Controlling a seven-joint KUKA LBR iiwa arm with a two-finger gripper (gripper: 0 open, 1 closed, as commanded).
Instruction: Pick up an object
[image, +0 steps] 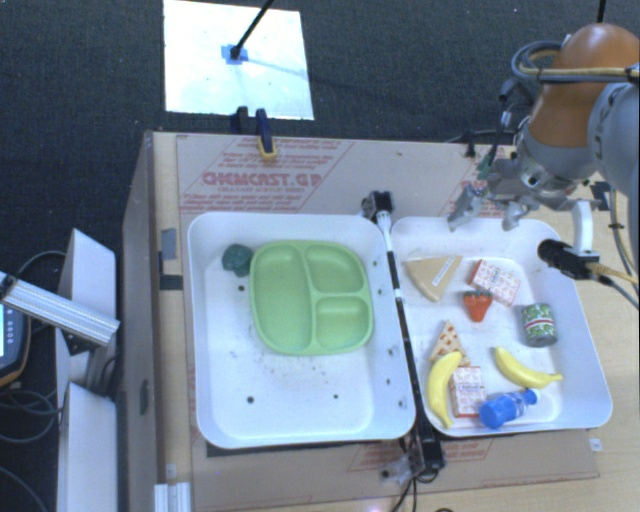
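toys fill the right bin (598, 400): bananas (443, 385), bottle (507, 408), can (538, 324), sandwich (432, 274). tool (489, 208) hangs over its far edge, open, gripping nothing. plate (310, 298) lies in left bin (215, 400).

Single fixed camera above the bench, looking down at a slant, far enough to take in both shallow white plastic bins, left bin (215, 400) and right bin (590, 390), grey arm with orange band (585, 70) at right edge
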